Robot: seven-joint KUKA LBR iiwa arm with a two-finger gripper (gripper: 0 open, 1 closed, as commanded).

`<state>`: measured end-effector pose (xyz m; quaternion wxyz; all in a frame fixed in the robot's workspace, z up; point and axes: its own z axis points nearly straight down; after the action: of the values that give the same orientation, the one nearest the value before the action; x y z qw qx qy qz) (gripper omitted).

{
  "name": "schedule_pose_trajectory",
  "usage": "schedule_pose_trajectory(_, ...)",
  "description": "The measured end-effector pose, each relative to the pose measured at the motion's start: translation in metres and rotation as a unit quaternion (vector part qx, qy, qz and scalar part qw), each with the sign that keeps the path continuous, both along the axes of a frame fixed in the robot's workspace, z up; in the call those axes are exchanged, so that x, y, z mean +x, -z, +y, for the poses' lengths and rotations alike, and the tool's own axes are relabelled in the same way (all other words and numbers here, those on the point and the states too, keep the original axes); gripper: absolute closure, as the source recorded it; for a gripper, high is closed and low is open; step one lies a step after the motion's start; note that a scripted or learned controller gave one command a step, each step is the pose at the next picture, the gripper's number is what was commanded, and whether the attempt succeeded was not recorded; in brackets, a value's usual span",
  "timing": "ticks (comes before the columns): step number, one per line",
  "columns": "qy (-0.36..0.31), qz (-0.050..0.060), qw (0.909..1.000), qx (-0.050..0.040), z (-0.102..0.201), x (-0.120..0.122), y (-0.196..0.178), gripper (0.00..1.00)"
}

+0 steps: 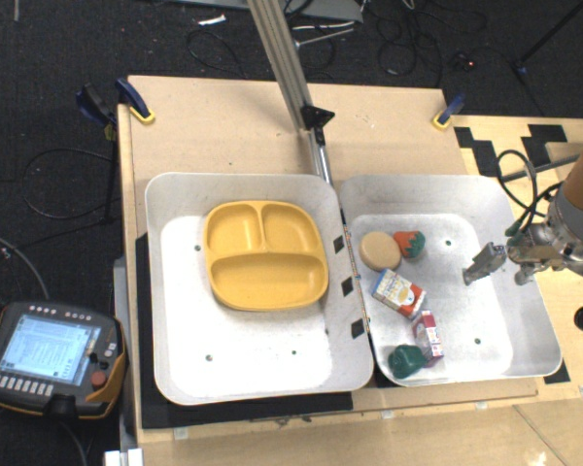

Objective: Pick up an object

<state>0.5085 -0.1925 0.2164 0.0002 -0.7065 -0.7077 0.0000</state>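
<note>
The right bin [510, 343] holds several small objects on its left side. A tan round piece [379, 250] lies next to a red and green toy [409, 244]. Below them are a white and red carton [398, 292], a small red box [428, 335] and a dark green lump [405, 360]. My gripper [501, 267] hovers over the bin's right part, well to the right of the carton. It is open, with nothing between its fingers [481, 264].
A yellow divided plate [266, 254] sits in the left bin [175, 357]. A metal pole [284, 47] slants down to the seam between the bins. A teach pendant [49, 352] lies off the bench at the lower left.
</note>
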Motion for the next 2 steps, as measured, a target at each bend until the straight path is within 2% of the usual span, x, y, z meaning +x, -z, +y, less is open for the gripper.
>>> schedule_pose_trajectory(1,0.0,0.0,1.0,0.0,0.0,0.0,0.0,0.0)
schedule_pose_trajectory(2,0.001,0.002,1.0,0.0003,0.0,-0.001,0.043,0.0)
